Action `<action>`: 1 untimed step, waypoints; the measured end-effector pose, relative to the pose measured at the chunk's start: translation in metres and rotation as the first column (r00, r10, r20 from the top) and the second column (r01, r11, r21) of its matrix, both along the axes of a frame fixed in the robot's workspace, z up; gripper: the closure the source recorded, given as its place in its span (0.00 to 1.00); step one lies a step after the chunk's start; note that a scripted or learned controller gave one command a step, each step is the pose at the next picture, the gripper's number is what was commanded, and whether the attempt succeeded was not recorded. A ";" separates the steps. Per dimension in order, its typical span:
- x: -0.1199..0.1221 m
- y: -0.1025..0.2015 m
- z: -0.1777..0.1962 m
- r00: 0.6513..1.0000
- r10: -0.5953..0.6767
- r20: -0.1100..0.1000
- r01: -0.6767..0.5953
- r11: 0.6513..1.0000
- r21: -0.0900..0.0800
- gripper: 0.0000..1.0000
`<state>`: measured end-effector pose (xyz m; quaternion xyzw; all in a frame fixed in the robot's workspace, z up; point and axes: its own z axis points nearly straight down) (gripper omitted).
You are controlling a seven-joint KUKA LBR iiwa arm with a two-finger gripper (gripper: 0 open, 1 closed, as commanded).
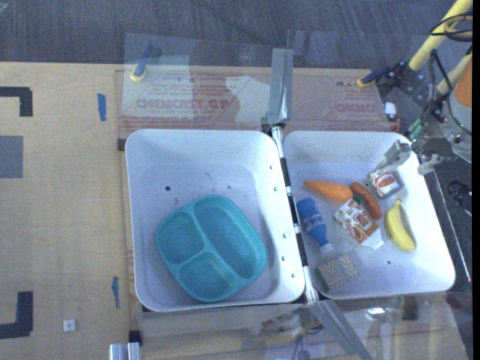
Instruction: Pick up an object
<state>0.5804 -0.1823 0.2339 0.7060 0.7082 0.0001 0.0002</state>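
A pale wooden bench [60, 201] is filling most of the overhead view, with dark grey carpet [225, 6] running along the top. Black corner marks and small strips of blue tape are sitting on the wood at the left. Two shallow white bins are lying side by side on brown cardboard.

The left bin [150, 156] is holding a teal divided tray [211, 247], resting toward its lower half.

The right bin [435, 268] is holding the loose objects, clustered near its middle. A blue bottle [312, 222] is lying just beside the left wall. An orange carrot [328, 190] is lying above it. A patterned orange and white carton [357, 221] is sitting in the centre, touching a small red and green item above it. A yellow banana [400, 228] is lying to the right. A grey mesh-patterned block [338, 270] is resting nearest the front wall.

The gripper [395, 156] is hanging over the bin's upper right corner, just above a small red and white packet [383, 182]. It is too blurred to tell how far its claw is open or whether it is holding anything.
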 end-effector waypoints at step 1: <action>0.017 -0.032 -0.110 1.000 0.027 0.001 -0.027 1.000 -0.001 0.00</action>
